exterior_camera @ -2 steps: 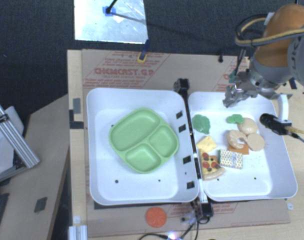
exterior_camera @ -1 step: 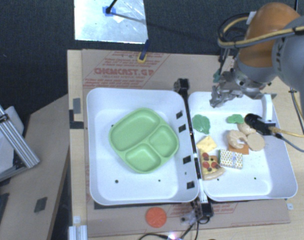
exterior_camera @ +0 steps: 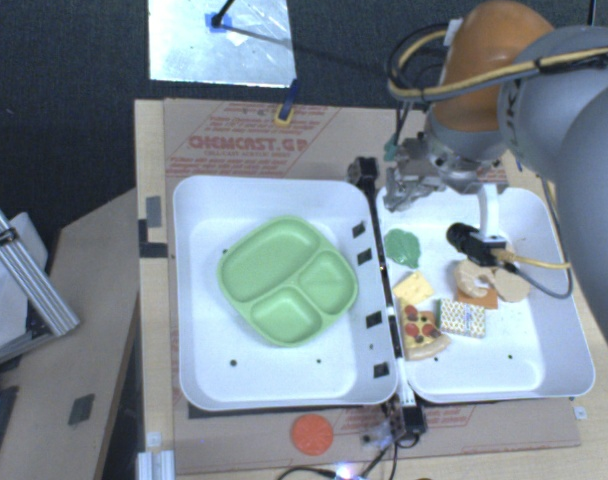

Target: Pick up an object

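Reaching in from the right, I hold my end effector [exterior_camera: 404, 190] above the far left corner of the right bin [exterior_camera: 569, 368], close to the wall it shares with the left bin [exterior_camera: 199, 368]. From this slant I cannot tell whether the end effector is apart or together. The small things to pick all lie in the right bin, nearer the camera than the end effector. A green leafy piece [exterior_camera: 402, 247] lies closest to it, beside the shared wall. A yellow cheese wedge [exterior_camera: 414, 289] sits just past that, and a pizza slice [exterior_camera: 422, 331] touches the wedge's near side. A patterned square [exterior_camera: 462, 318] lies just beside the slice, with a tan ring-shaped pastry [exterior_camera: 474, 280] behind it. In the left bin a green divided plate [exterior_camera: 287, 280] lies flat near the middle. An orange disc [exterior_camera: 312, 432] rests on the surface [exterior_camera: 94, 268] in front of the bins.
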Motion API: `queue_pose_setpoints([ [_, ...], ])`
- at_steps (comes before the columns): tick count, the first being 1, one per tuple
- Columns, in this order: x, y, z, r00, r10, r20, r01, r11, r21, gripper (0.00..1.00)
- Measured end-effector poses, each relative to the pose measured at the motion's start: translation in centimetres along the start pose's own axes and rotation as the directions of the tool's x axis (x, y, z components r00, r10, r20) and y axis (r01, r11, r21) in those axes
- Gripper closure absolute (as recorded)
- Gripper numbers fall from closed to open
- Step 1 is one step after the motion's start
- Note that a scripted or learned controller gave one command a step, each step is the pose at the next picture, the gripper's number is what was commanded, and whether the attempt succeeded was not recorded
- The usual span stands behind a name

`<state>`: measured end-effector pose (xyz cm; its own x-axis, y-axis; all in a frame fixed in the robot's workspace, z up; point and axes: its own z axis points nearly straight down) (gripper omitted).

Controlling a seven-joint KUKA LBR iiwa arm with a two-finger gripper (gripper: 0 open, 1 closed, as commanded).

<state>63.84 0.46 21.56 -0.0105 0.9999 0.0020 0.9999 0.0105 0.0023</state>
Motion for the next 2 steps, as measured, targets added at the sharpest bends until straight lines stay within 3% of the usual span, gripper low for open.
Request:
queue_pose_setpoints([
  [1, -0.8, -0.3, -2.0, 1.000, 0.008, 0.001, -0.008, 1.000, -0.001, 1.00],
  [2, -0.9, 0.6, -0.6, 1.000, 0.005, 0.003, -0.005, 1.000, 0.000, 1.00],
])
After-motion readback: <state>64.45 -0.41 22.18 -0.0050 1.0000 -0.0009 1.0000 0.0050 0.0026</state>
